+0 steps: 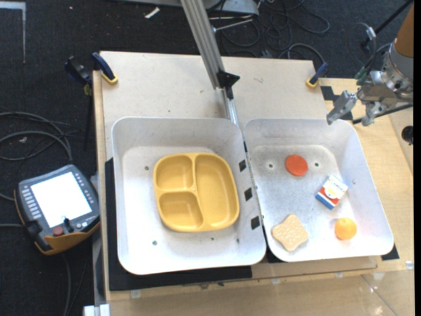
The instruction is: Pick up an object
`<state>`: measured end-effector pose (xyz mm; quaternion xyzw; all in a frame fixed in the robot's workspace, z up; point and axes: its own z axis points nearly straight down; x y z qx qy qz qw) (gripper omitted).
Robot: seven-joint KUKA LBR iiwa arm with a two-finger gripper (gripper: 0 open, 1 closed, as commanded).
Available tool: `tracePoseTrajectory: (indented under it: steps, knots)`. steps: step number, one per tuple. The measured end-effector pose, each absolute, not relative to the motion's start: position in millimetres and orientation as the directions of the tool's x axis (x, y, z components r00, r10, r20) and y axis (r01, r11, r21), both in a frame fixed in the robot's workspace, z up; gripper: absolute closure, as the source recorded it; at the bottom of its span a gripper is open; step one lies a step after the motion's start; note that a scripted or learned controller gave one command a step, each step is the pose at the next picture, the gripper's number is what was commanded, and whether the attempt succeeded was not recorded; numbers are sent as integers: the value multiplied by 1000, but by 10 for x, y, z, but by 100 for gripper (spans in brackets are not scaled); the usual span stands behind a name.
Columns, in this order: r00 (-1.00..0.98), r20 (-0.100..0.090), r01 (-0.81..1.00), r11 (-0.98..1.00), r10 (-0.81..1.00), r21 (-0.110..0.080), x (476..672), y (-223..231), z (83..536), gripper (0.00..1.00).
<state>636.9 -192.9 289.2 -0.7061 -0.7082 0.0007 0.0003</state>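
Hovering above the far right corner of the right bin (pixel 368 176), the gripper (pixel 355 108) hangs at the end of the arm (pixel 402 58), which reaches in from the right edge of the view. Its two fingers (pixel 341 105) are spread apart with nothing between them, and they sit over the bin's back rim rather than over any of the objects. Four small things lie on the floor of that bin. A red disc (pixel 297 165) rests toward the back, near the middle. A small blue and white carton (pixel 331 193) lies to the right of it and closer to the front, tilted at an angle. An orange ball (pixel 345 228) sits just in front of the carton, near the right wall. A slice of toast (pixel 290 233) lies at the front, left of the ball and well apart from it. None of these touch one another, and all are well away from the gripper. The left bin (pixel 131 176) holds a yellow divided plate (pixel 195 192) with three compartments, set near its middle. Both bins sit side by side on a pale wooden bench (pixel 164 78). A grey metal pole (pixel 204 35) slants across the back of the bench toward the seam between the bins. On the dark floor to the left lies a handheld control pad (pixel 58 206) with a pale screen.
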Motion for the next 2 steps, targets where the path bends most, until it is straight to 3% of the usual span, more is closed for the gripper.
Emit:
tracePoseTrajectory:
  steps: [1,2]
  knots:
    - [-3,-1,1000,3,1000,-2,6369,-1929,2891,0]
    - [-1,0,1000,1,1000,-5,6376,-1914,2247,0]
